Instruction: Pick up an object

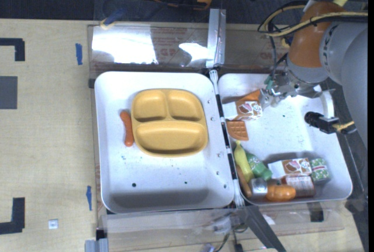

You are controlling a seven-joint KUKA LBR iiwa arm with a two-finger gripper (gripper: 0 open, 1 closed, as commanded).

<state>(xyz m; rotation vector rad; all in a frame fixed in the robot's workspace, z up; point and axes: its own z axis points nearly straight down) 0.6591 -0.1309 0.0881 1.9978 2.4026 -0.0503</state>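
Observation:
My gripper (270, 94) hangs low over the back left part of the right bin (292, 128). Just left of it and slightly nearer the camera lies a small white carton with an orange top (249, 107); I cannot tell whether the two touch. An orange waffle-like piece (236, 130) lies below the carton by the bin's left wall. Along the front of the bin are a yellow banana (241, 163), a green item (258, 166), a brown and white box (295, 168), a green box (319, 169) and an orange item (281, 192).
The left bin (111, 128) holds a yellow divided plate (169, 121) with an orange carrot-like stick (127, 128) at its left side. The grey arm (345, 52) crosses the right bin's back right corner. A clear panel (152, 43) stands behind the left bin.

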